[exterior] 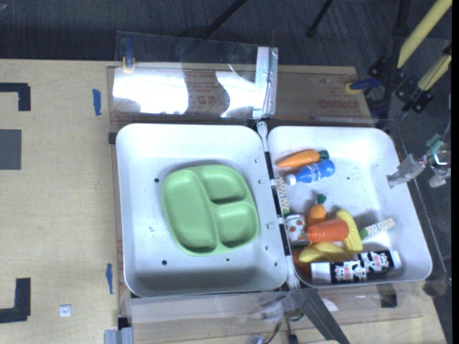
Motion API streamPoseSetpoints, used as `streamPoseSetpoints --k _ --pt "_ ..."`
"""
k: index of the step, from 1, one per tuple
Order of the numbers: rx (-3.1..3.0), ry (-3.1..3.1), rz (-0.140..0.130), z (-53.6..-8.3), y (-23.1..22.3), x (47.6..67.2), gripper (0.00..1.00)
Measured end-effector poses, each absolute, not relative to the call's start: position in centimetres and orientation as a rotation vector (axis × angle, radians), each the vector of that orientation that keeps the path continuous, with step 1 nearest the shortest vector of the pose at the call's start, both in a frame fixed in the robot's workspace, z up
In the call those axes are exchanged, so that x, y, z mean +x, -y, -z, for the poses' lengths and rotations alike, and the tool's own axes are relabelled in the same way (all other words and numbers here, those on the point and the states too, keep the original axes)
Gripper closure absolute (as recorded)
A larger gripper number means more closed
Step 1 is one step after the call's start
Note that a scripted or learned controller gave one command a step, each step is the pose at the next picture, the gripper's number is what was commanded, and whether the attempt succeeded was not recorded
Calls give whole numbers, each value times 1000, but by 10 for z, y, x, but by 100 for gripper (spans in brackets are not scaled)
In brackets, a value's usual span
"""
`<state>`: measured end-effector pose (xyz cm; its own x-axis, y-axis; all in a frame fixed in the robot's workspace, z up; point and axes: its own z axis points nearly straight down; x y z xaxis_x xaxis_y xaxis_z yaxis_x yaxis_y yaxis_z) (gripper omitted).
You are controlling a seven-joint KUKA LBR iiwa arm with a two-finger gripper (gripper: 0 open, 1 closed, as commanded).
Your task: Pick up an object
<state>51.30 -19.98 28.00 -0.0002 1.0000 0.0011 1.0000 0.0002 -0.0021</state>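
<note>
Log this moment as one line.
hand: over right bin edge, holding nothing | toys: piled in right bin | green tray: left bin

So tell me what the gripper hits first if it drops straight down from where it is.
Probably the right bin's bare floor near its right rim; the gripper hangs there, though depth is unclear. The toy carrot lies well to its left.

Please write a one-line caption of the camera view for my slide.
Green divided plate in the left bin; toy food and bottles piled in the right bin; gripper at its right rim.
</note>
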Motion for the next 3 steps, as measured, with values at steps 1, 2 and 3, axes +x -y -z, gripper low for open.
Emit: streamPoseSetpoints --k 1,2,3 --pt "-2028 2398 0 -162 153 505 0" --pt "-2051 2389 7 -87 144 514 0" --pt "-1880 2523 2 -87 129 514 0"
